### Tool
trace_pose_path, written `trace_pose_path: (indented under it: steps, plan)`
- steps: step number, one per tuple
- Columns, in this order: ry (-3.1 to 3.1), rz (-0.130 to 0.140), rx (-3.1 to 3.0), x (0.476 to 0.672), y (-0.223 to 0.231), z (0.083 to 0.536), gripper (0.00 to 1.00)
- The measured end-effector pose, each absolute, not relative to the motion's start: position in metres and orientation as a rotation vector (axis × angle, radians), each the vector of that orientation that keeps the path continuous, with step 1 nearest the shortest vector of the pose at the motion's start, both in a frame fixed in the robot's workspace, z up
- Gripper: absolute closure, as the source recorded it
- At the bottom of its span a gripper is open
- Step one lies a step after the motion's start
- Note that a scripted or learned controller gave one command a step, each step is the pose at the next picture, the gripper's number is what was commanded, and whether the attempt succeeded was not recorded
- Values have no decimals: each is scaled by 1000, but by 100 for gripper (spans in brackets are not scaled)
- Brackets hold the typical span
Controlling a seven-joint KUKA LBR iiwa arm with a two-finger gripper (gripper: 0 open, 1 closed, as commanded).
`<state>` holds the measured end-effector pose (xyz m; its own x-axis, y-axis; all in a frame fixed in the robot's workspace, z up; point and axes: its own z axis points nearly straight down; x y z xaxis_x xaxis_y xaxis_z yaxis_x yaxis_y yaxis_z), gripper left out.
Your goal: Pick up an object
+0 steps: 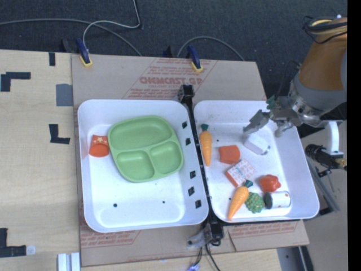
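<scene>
On a light wooden bench, a sheet of brown cardboard (169, 81) lies under two shallow white bins set side by side. Red printing on the cardboard reads "CHEMCAST" followed by letters too small to make out; the smaller lines below it are also illegible. Two blue and yellow clamps (84, 54) grip the cardboard's far edge.

Inside the left bin (101, 210) sits a green divided plate (145, 147) with three compartments. Just beside its left edge is a small orange-red block (99, 146) with a pale mark on top that cannot be read.

Inside the right bin (299, 168), an orange toy carrot (205, 144) lies near the left wall, pointing toward the near side. Beside it is a red-orange block (229, 153), then a small box (240, 172) with a patterned pink and white face whose print cannot be read. Near the front lie a second carrot (237, 201), a green broccoli piece (254, 202), a red pepper-like toy (269, 182) and a small white can (278, 199) on its side with an unreadable label.

From the right, the grey arm with its orange band reaches over the right bin. Its gripper (268, 125) hangs with its two fingers apart, nothing between them. A small white object (256, 145) lies in the bin just below the fingers.
</scene>
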<state>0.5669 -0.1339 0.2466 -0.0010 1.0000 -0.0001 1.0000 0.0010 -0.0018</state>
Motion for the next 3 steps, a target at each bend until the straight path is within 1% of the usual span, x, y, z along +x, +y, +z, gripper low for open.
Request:
trace_pose_path:
  steps: [1,2,3]
  plan:
    - [-2221,4,-2217,574,-105,165,0]
    - [-2225,-2,-2222,582,-108,86,0]
    - [-2226,0,-2222,582,-108,95,100]
